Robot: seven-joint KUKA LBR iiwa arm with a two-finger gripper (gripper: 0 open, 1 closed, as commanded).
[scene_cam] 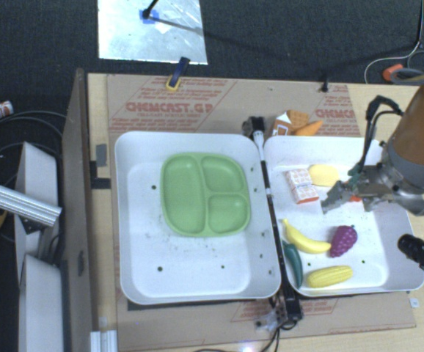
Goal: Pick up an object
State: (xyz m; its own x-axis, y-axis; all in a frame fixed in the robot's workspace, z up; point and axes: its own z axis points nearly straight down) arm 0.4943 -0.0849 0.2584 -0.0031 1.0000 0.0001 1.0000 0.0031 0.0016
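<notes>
The gripper (338, 197) is positioned over the right bin (395, 273), with its tip just right of the small red-and-white box (301, 185); whether it is open or closed cannot be determined. A pale yellow lemon-shaped item (324, 174) lies beside the box, toward the bin's far wall. Nearer the camera lie a banana (304, 240), a purple grape bunch (342, 240), a yellow corn cob (329, 276) and a dark green item (293, 262) at the bin's left wall. The left bin (142, 270) holds a green divided plate (205, 195). Both bins rest on the bench (197, 105).
</notes>
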